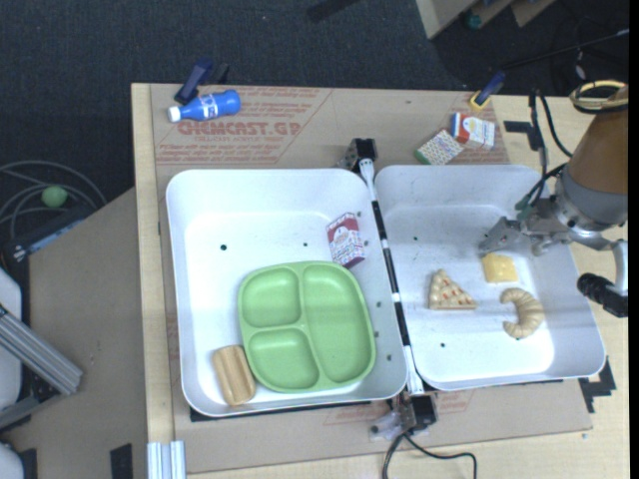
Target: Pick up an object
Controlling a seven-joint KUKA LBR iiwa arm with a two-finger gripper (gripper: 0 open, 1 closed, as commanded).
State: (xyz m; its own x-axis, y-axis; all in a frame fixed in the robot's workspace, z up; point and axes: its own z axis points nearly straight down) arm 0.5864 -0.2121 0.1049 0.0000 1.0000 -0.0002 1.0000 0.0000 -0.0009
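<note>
Toward the frame's right, the end effector hangs just above the yellow block, likely lining up a pick; its grip state I cannot tell.

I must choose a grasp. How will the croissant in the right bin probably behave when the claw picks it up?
The croissant looks like a small toy, so probably light and fairly stiff. Its curved, tapering shape may let it slip or turn between fingers. It lies flat on the right bin floor, so rolling seems unlikely.
</note>
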